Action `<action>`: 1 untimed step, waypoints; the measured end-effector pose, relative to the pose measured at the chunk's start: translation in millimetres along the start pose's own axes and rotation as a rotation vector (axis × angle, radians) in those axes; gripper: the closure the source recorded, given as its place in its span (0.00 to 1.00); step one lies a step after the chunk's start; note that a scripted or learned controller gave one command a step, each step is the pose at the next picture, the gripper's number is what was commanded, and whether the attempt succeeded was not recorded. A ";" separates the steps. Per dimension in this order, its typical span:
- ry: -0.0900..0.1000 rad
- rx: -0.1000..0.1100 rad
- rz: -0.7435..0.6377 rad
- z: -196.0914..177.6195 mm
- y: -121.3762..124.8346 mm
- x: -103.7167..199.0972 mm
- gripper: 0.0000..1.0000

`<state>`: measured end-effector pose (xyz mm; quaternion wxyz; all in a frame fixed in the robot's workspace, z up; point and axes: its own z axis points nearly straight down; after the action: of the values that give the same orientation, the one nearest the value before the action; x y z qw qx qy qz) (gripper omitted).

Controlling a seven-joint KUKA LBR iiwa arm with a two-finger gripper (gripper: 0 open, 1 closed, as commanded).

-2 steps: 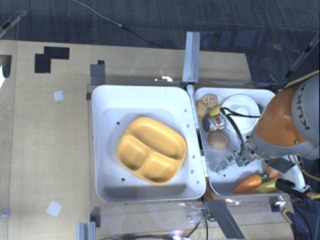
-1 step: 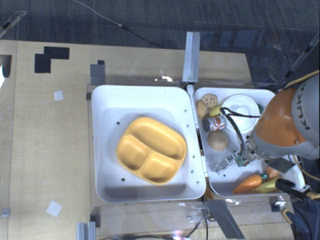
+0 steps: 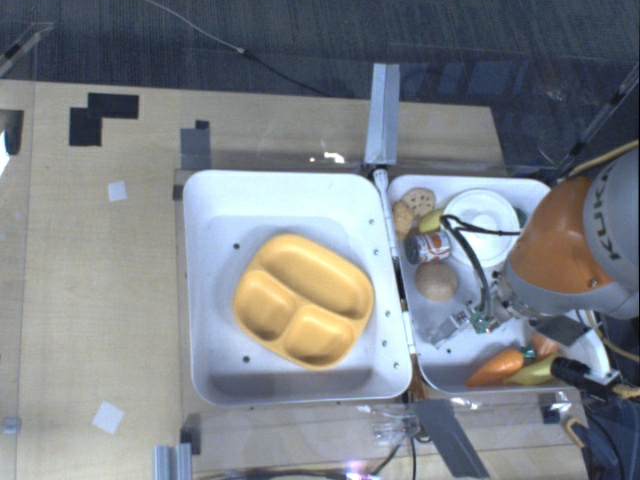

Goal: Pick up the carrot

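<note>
A pale wooden bench [image 3: 90,298] carries two white bins: the left bin [image 3: 200,298] away from the gripper [image 3: 455,326], the right bin [image 3: 440,368] beneath it.

White letters reading "KU", cut off by the frame's right edge, run down the grey casing of the KUKA arm [image 3: 612,208]. A small can's [image 3: 432,248] label in the right bin is too blurred to read.

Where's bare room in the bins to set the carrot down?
Left bin: bare floor rings the yellow tray, widest along its left wall and near edge. Right bin is crowded: cookies, can, white bowl, carrot, gripper.
</note>
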<state>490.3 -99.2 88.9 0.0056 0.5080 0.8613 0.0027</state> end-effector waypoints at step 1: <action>0.000 0.000 0.000 0.0 0.0 0.0 0.00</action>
<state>490.3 -99.2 88.9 0.0056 0.5080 0.8613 0.0027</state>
